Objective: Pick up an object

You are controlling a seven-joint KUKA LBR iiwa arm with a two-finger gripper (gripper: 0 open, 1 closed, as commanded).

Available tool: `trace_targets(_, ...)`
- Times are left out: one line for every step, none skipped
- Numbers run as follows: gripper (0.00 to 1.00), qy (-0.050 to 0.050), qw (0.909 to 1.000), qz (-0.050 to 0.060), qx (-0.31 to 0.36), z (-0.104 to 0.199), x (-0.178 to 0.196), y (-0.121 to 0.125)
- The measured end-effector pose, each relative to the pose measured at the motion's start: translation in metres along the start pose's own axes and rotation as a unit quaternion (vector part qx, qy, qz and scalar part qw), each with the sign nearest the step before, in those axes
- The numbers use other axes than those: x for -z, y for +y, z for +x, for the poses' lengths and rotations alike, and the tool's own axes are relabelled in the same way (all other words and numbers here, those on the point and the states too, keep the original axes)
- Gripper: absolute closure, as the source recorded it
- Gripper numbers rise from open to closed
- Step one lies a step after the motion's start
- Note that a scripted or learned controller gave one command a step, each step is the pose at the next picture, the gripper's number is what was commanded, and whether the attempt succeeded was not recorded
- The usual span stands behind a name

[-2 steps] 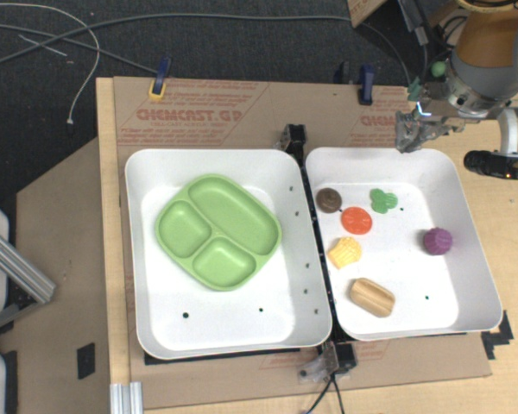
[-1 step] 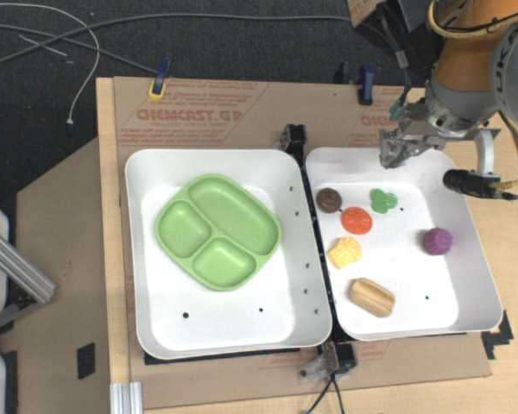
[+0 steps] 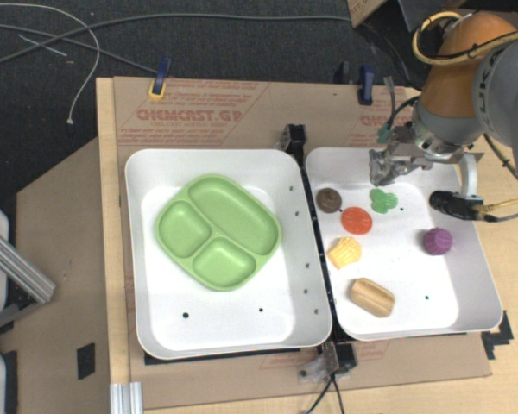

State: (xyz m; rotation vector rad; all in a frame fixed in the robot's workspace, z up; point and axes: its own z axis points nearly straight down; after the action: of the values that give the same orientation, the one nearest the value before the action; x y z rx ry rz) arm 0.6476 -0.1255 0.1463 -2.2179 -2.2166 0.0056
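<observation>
My gripper [image 3: 382, 176] hangs over the back of the right bin [image 3: 466, 309], just above a small green toy [image 3: 383, 201] and apart from it. Nothing shows between its fingers. Further objects lie in that bin: a brown round piece [image 3: 329, 199], an orange-red round piece [image 3: 356, 221], a yellow piece [image 3: 345, 252], a tan bread-like roll [image 3: 371, 297] and a purple piece [image 3: 438, 241].
The left bin [image 3: 155, 317] holds a green divided plate [image 3: 217, 231]. Black clips [image 3: 293, 136] sit on the ridge between the bins. Blue clamps [image 3: 161, 76] hold the cardboard base at the back. Bare white floor lies at the right bin's front right.
</observation>
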Motion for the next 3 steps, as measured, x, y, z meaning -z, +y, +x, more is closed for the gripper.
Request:
trace_targets(1.0,0.0,1.0,-0.004,0.0,0.0,0.015,0.002)
trace_targets(1.0,-0.001,1.0,-0.007,0.001,0.005,0.061,0.0)
trace_targets(1.0,-0.002,1.0,-0.008,0.001,-0.002,0.125,0.002)
